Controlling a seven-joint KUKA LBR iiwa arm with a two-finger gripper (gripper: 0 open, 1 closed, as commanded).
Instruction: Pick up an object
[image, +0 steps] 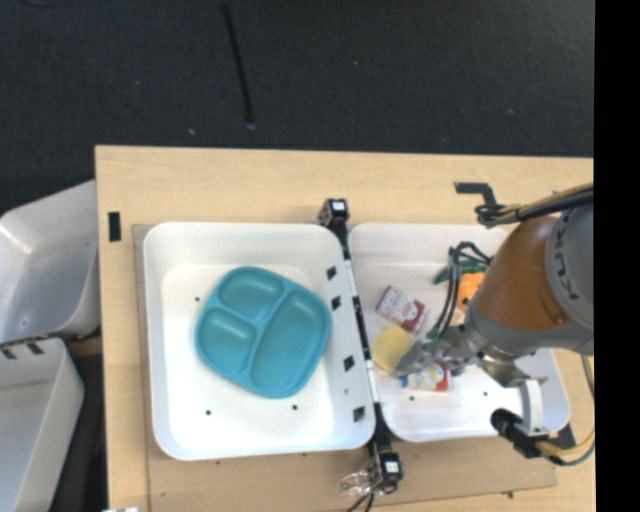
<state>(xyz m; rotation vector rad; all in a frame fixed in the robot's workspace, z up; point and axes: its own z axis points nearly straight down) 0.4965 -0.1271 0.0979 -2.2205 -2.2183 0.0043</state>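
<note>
A pale wooden bench (250, 185) stands on dark carpet (300, 70). The left bin (165, 420), smooth white plastic, holds a teal three-section plate (263, 330) at its centre. In the right bin (400, 245), the gripper (425, 362) hangs at about seven o'clock over a yellow round piece (390, 348), a red-and-white packet (400, 307) and small clutter; whether it grips anything cannot be told.

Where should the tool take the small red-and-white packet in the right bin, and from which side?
The red-and-white packet lies flat and apart from the yellow piece below it. Judging by that, come straight down from above and pinch across its narrower width; its upper-left edges look the freest, away from the arm.
</note>
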